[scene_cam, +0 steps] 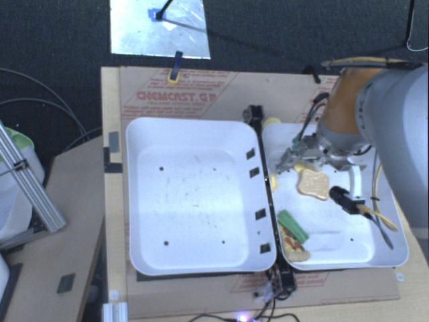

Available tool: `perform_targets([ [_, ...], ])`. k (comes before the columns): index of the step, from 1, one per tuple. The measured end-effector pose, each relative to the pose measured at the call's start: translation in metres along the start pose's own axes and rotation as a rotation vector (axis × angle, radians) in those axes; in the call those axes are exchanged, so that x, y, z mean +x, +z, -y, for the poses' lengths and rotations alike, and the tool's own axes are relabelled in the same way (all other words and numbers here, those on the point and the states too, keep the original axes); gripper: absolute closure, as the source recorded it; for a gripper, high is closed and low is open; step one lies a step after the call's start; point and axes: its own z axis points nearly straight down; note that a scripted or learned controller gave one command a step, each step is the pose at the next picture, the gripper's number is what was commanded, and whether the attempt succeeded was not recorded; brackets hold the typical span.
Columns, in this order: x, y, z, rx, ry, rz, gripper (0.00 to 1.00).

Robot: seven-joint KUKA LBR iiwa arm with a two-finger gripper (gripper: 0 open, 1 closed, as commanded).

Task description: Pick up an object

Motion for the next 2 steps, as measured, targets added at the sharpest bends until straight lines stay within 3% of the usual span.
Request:
perform_targets([
  [1, 0.01, -0.003, -0.028, -0.004, 0.0, -0.001, 0.0],
  [2, 0.001, -0.039, 0.068, 0.005, 0.008, -0.001, 0.0],
])
